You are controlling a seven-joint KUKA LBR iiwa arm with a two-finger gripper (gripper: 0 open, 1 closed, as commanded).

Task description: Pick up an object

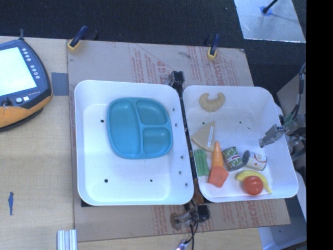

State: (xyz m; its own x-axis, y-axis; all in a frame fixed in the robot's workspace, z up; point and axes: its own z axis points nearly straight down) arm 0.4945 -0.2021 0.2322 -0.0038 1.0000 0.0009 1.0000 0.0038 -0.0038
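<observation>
The right white bin (pixel 244 104) holds the toy food. A croissant (pixel 212 101) lies near its far edge. A pale sandwich wedge (pixel 204 137) sits at the left, with a carrot (pixel 217 155), a green piece (pixel 201 162) and an orange-red block (pixel 218 177) below it. Two small cans (pixel 232 158) (pixel 255 160) lie side by side, and a tomato (pixel 253 185) rests on a banana (pixel 243 175) at the near edge. My gripper (pixel 271 135) hangs over the bin's right side, just up and right of the white can, apart from it.
The left white bin (pixel 88 155) carries a blue divided plate (pixel 139 127). A tablet-like pendant with an orange case (pixel 21 85) lies at the far left of the bench. Clamps (pixel 77 39) (pixel 212 47) hold the cardboard sheet at the back.
</observation>
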